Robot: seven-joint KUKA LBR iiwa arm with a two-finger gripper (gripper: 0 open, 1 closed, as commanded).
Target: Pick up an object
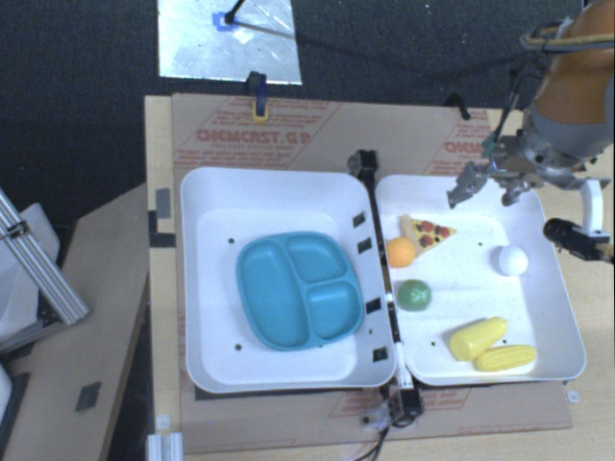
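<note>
The bench (317, 123), a brown board with red lettering, fills the middle of the frame and carries two shallow white bins side by side. The left bin (207, 257) sits at centre-left and holds a blue divided tray (298, 288) with three compartments, lying flat at its middle. The right bin (562, 286) lies at centre-right.

The arm (577, 75) comes in from the upper right of the frame, its orange band bulking at the top right corner and the grey wrist below it angled down and to the left. The gripper (490, 188) hangs over the upper edge of the right bin, near its top rim. Its two fingers (464, 188) stand spread apart, pointing down, with nothing between them.

Inside the right bin, going down in size: two yellow pieces (490, 346) lie touching each other at the lower right, one plump and rounded, the other ridged like a corn cob. A pizza slice (427, 232) with red spots lies at the bin's upper left, just below and left of the gripper. An orange ball (401, 253) touches the slice's lower left edge. A green round object (414, 295) lies just below the orange ball. A white ball (511, 259) sits alone toward the right side, well apart from the others.
</note>
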